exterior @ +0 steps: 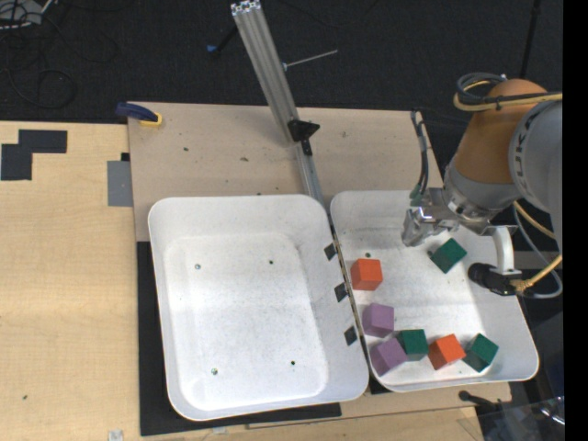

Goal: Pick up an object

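Note:
My gripper (419, 228) hangs over the upper part of the right bin (386, 209). Just to its lower right lies a green block (447, 255), apart from the gripper. An orange cube (367, 273) sits near the bin's left wall. Along the bin's near end lie two purple cubes (378, 319) (387, 354), a green cube (413, 342), another orange cube (446, 350) and a green cube (480, 351) in the corner.
The left bin (175, 237) stands beside the right one, with black clips (338, 292) on the shared rim. A slanted aluminium bar (271, 72) rises behind the bins. Cables (514, 283) loop at the right bin's right edge.

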Tool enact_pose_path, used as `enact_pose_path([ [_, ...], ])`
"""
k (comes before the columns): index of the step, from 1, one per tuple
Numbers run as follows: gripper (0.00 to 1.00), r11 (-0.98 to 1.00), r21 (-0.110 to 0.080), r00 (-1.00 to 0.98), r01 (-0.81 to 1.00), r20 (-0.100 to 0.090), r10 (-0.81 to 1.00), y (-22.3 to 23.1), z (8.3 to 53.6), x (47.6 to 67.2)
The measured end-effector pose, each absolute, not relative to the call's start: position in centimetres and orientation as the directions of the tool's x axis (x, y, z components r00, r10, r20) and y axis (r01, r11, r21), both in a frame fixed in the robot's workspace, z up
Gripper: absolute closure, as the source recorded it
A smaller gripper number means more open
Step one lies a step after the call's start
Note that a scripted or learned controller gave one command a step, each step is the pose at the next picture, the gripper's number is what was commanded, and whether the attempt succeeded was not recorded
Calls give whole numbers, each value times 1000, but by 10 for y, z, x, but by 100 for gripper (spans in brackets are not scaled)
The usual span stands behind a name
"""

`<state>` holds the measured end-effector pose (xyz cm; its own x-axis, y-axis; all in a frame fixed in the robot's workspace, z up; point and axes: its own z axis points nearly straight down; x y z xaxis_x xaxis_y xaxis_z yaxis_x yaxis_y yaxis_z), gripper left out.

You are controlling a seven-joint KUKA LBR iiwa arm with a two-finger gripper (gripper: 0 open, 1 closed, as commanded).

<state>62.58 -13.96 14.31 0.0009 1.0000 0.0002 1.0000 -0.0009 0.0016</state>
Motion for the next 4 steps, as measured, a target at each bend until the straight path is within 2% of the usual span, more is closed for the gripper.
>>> enact_pose_path([
  [1, 100, 2, 4, -2, 1000, 0, 1000, -137, 193, 636],
  [2, 100, 3, 4, -3, 1000, -1, 1000, -130, 250, 632],
  [3, 100, 3, -4, -3, 1000, 2, 1000, -86, 242, 625],
  [4, 100, 4, -6, -4, 1000, 3, 1000, -35, 233, 601],
])
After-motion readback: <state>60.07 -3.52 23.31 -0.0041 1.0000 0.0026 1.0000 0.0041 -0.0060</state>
